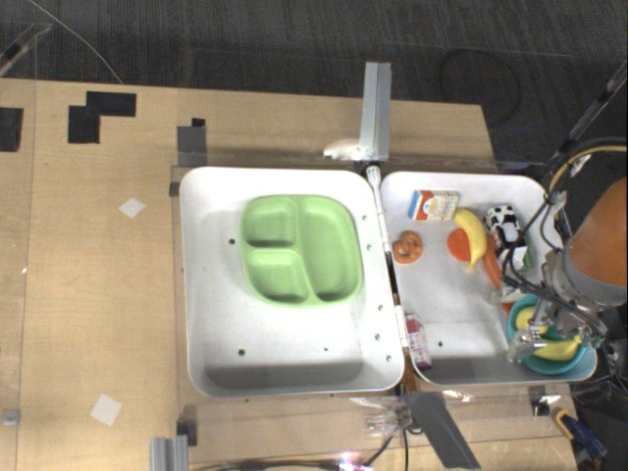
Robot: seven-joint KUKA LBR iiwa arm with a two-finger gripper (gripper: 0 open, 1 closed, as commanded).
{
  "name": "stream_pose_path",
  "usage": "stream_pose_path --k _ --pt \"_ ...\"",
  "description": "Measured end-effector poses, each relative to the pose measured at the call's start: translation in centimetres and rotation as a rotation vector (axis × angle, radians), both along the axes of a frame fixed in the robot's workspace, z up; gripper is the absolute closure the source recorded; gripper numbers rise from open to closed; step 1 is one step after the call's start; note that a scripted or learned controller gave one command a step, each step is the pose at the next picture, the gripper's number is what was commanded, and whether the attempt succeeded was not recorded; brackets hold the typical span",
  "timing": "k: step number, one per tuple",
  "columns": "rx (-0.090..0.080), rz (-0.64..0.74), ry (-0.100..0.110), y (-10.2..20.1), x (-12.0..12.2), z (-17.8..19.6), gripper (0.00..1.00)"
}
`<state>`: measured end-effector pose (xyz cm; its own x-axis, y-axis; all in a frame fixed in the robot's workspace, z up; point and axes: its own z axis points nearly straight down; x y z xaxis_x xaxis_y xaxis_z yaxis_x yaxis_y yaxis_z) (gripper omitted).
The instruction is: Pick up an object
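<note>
The bench point(88, 292) is the largest thing, a flat sheet of pale wood with a faint grain; black tape patches point(98, 114) in blocky angular shapes sit near its far left corner, and two small whitish squares lie on its left side. Behind it runs dark ribbed carpet point(294, 18).

The left bin point(211, 361) is smooth white plastic, shallow, with rounded corners and a few small dark holes in its floor. In its middle lies a green plate point(299, 248) of matte plastic, a rounded rectangle split into three compartments, one large on the right and two smaller on the left.

The right bin point(442, 312) matches it and touches it along the centre seam, where a grey metal post point(376, 111) rises at the far edge.

The arm point(599, 243) comes in over the right bin's near right corner, its orange band rounded and glossy, black cables looping beside it. The gripper point(545, 334) hangs low over a teal bowl point(579, 364) holding something yellow; whether its claw is spread or pinched I cannot tell, as metal parts and cables crowd it.

Further back lie a curved yellow banana point(473, 234) touching a round orange-red ball point(458, 246), a black-and-white patterned toy point(503, 221), a small brown round piece point(407, 247), and a flat white carton point(434, 205) with red and blue print too small to read. A thin packet point(413, 340) with reddish marks lies against the left wall.
</note>
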<state>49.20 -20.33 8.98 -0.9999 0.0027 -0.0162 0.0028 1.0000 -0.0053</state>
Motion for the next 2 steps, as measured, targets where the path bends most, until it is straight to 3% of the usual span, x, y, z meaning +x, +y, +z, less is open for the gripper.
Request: stream_pose_path --k 2 --pt "0.005 -0.239 0.001 1.21 -0.06 -0.02 0.0"
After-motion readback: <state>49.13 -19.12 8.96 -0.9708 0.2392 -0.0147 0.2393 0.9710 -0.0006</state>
